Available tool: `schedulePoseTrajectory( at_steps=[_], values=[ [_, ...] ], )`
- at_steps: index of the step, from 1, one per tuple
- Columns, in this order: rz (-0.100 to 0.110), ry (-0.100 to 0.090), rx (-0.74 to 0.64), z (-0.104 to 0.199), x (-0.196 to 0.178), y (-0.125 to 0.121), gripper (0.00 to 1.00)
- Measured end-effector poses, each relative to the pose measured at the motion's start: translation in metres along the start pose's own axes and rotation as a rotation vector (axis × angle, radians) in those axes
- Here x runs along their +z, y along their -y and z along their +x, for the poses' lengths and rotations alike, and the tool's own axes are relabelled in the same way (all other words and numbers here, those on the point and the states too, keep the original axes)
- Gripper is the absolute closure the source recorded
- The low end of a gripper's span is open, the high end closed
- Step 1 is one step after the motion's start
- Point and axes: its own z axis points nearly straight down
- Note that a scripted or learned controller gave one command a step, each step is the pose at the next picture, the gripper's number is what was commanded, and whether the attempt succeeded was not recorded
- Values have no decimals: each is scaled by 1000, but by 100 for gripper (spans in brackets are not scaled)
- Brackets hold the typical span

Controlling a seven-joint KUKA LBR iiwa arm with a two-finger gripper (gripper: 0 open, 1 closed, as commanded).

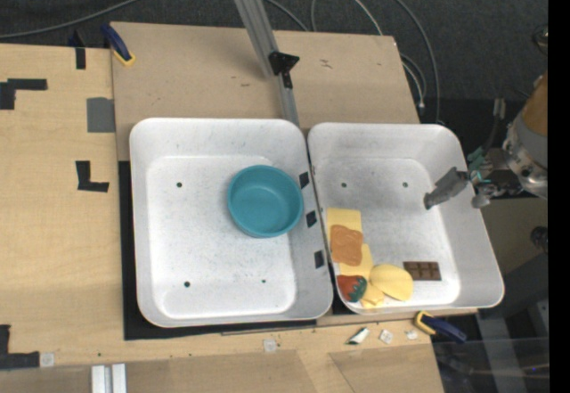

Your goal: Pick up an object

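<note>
Two white bins sit side by side. The left bin [160, 231] holds a round teal bowl [264, 200], mouth up, toward its 3 o'clock side. The right bin [392, 159] keeps its items at 7 o'clock: a yellow slab [346, 220], long axis running 12 to 6, an orange piece [346, 246] on it, a yellow lump [392, 282], and a brown chocolate bar [423, 271] lying 9 to 3. The gripper [443, 189] hovers at the bin's 3 o'clock edge, nothing visibly between its fingers; their spread is unclear.

No legible text, label, brand, number or sign appears on any surface. The black tape pieces [25, 90] on the tabletop [53, 204], left of the left bin [151, 151], form plain angular marks, not letters. The brown block [422, 271] carries a grid only.
</note>
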Motion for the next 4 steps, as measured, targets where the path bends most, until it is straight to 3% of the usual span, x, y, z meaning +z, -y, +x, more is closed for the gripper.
schedulePoseTrajectory(
  at_steps=[1,3,4],
  values=[
    [0,0,0,0,0,0,0],
    [7,-1,2,2,127,-4,0],
    [-1,2,1,2,171,-4,0]
  ],
)
